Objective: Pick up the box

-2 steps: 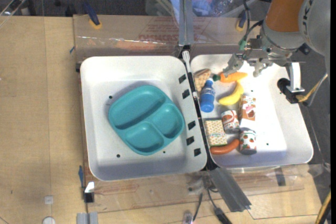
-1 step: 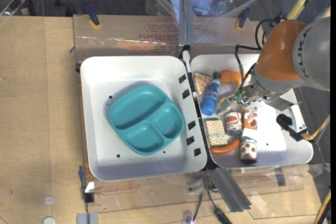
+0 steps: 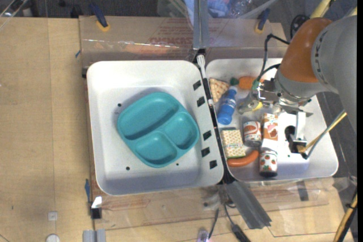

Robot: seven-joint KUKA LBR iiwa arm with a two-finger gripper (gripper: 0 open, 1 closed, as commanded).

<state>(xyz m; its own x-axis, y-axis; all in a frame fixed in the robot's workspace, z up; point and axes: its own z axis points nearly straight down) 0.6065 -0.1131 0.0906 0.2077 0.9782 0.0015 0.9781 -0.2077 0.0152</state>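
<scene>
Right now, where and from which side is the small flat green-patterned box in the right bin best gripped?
Probably from straight above, across the narrow width of the small flat green-patterned box. It lies flat, with an orange sausage at its near end and a small can beside it, so side approaches look crowded.

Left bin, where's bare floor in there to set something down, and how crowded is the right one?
In the left bin, bare floor rings the teal divided plate, widest along the left wall and the near corners. The right bin is crowded: blue bottle, cans and small packets beneath the arm.
</scene>
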